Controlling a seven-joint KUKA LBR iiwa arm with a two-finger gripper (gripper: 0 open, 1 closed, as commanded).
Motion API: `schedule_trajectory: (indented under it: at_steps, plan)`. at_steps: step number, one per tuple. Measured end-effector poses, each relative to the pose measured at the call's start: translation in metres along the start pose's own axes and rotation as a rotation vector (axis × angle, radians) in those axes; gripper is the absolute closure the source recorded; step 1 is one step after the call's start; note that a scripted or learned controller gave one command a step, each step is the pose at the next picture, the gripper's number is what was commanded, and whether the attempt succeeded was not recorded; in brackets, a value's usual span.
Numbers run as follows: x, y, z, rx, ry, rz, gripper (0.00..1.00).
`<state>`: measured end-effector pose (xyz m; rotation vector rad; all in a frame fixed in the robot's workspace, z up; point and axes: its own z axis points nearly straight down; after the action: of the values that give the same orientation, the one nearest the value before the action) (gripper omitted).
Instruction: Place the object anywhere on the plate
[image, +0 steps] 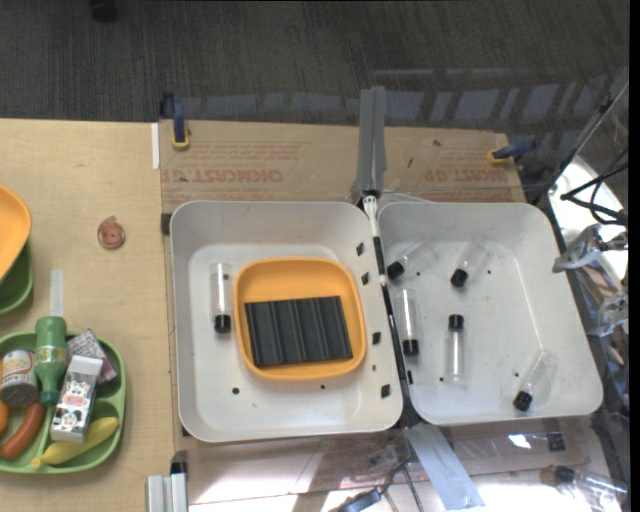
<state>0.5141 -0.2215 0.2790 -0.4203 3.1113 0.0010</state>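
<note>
Far left of the plate (300, 272), out on the bench (80, 180): a green tray (118, 395) of toy food.

Just left of the plate, in the same left bin (190, 330): a clear vial (220, 296) with a black cap, lying flat, near the orange rim but apart from it. Likely the thing to move, though hard to be sure.

On the plate already: a black ridged block (298, 331).

Right of the plate, in the right bin (500, 330): more vials, spread out.

To do it well: come straight down, pinch the vial across its middle, lift slowly, carry right, let go low over the plate to stop any rolling.

End effector open or closed: cannot tell. Same for the gap between it and the vial.
</note>
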Motion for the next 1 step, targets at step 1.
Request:
schedule_trajectory:
  at_steps: [1]
  plan:
    - [-0.0137,-0.0039,-0.0944,0.001,-0.003,-0.18,0.0]
